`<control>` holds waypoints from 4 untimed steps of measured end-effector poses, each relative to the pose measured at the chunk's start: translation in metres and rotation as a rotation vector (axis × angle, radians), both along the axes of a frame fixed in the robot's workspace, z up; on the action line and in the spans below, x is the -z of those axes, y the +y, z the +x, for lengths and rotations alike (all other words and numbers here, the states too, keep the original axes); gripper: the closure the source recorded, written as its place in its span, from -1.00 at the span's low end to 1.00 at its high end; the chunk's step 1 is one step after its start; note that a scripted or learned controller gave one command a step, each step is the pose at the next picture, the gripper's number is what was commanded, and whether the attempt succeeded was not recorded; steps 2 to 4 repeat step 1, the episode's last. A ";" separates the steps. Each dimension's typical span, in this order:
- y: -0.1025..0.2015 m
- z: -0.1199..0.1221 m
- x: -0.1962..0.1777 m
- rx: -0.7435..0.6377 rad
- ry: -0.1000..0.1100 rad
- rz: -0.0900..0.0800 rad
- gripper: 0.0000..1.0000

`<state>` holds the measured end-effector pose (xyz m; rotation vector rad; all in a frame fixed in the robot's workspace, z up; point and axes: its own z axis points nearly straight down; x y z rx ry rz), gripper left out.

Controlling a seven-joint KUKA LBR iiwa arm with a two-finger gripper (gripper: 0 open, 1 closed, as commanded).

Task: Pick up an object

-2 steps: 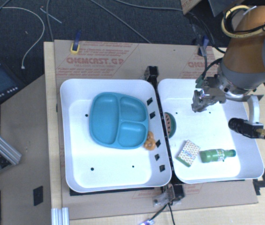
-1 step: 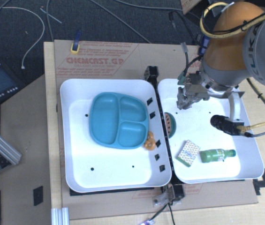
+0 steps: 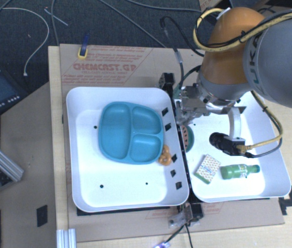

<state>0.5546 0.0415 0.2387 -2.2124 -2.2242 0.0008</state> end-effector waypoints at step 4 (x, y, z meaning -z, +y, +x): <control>0.045 0.007 0.000 0.000 -0.004 -0.001 1.00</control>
